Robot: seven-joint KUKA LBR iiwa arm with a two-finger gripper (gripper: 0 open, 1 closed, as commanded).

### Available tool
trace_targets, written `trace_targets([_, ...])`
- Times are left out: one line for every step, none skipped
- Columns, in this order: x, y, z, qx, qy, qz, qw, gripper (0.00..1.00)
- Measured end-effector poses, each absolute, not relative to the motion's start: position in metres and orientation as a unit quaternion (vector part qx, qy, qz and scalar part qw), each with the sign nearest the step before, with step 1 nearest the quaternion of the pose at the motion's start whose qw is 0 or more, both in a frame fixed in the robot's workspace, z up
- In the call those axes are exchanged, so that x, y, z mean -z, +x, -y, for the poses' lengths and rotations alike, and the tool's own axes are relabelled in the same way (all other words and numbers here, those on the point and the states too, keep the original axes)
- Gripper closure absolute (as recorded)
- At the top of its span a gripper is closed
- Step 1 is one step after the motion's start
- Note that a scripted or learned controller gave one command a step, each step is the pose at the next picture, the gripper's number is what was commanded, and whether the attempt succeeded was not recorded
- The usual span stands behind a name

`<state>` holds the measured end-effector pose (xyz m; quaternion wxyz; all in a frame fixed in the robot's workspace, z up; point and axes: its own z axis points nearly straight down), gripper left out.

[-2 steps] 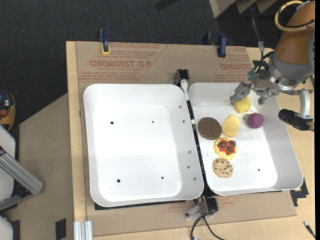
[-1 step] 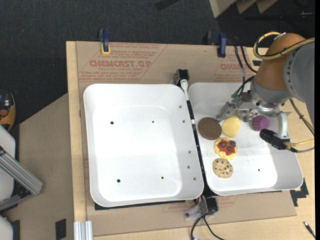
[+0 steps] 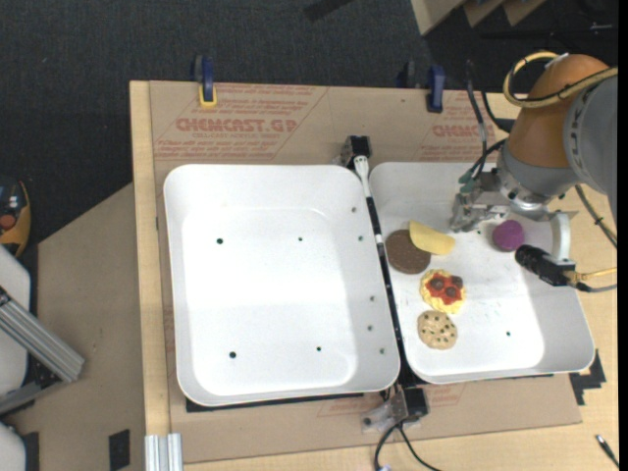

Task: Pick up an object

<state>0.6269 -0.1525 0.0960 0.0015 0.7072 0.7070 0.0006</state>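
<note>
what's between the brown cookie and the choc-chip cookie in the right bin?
The small pizza lies between the brown cookie and the choc-chip cookie, seen in the camera view.

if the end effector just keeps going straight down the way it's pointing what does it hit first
Most likely the bare floor of the right bin. The end effector points down between the yellow piece and the purple ball, seemingly clear of both, though depth is hard to judge from this slanted view.

Brown bench [image 3: 294,116] bears two white bins [image 3: 265,283].
</note>
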Motion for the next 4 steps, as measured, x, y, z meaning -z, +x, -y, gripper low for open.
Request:
trace_targets([-0.084,0.571,0.167,0.0015,0.708,-0.706,-0.003,1.0])
trace_targets([-0.089,0.517,0.138,0.001,0.708,-0.707,-0.004,1.0])
trace_targets([-0.191,0.547,0.057,-0.0044,0.704,-0.71,0.004,1.0])
trace_targets([-0.251,0.575,0.155,-0.0013,0.709,-0.705,0.006,1.0])
